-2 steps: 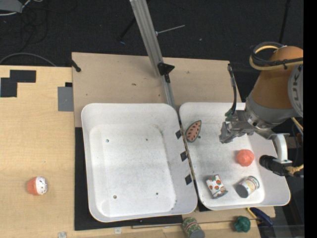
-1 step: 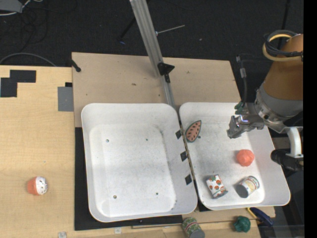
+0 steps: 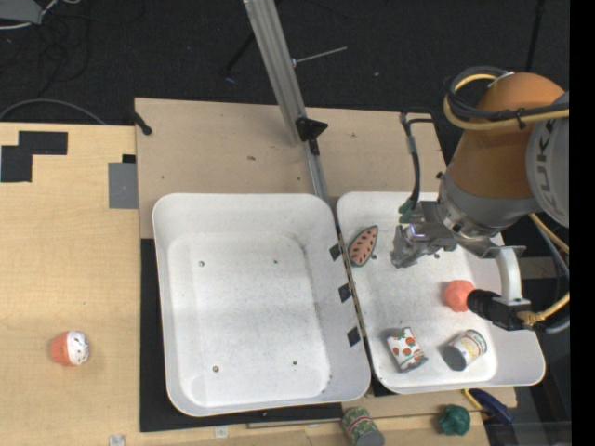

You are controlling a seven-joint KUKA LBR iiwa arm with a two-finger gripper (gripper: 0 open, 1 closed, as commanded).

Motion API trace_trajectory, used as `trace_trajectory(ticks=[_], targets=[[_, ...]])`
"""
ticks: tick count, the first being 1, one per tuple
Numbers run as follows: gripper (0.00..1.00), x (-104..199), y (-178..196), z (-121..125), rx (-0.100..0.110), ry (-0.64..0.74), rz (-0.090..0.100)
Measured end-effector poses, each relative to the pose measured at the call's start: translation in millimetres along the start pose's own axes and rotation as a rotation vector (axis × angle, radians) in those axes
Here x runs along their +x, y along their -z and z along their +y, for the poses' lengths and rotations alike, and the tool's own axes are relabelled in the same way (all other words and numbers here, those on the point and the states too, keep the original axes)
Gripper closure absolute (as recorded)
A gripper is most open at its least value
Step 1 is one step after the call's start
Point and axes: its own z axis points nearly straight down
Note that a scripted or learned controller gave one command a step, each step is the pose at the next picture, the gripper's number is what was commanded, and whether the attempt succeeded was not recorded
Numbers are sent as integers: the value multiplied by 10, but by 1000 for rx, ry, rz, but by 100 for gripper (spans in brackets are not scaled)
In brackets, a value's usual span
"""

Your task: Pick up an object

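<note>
At the bench's front edge, outside the bins, lie a green lump [image 3: 454, 420] and, to its left, a small dark cylinder [image 3: 360, 426]. Far to the left, on a pale wooden top [image 3: 56, 249], sits a red-white ball [image 3: 70, 348], well apart from everything else. Two white bins stand side by side: the left bin [image 3: 242, 305] is the larger, and the right bin [image 3: 390, 295] touches it along a seam marked by three black clips [image 3: 345, 293]. In the right bin's near part a can [image 3: 465, 349] lies on its side, with a white box with red spots [image 3: 405, 349] just beside it on the left. Farther in, toward the bin's right side, is an orange ball [image 3: 457, 295]. Farther still, an oval speckled piece [image 3: 363, 245] lies tilted close to the seam wall. The gripper [image 3: 414, 244] hangs over the right bin's far half, between the oval piece and the orange ball, nearer the oval piece and apart from both. Whether it is open or closed, or has hold of anything, cannot be told from this angle. The arm [image 3: 507, 147], orange above the wrist, reaches in from the right. Beyond the bins the brown bench board [image 3: 223, 147] runs back, and a metal rail [image 3: 279, 63] slants across it down to the bins' seam.
</note>
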Motion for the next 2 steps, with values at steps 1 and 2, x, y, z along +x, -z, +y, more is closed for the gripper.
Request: trace_trajectory(ticks=[1,2], targets=[[100,484,-94,119,0,-1,-1],[100,1058,-212,144,2,0,-1]])
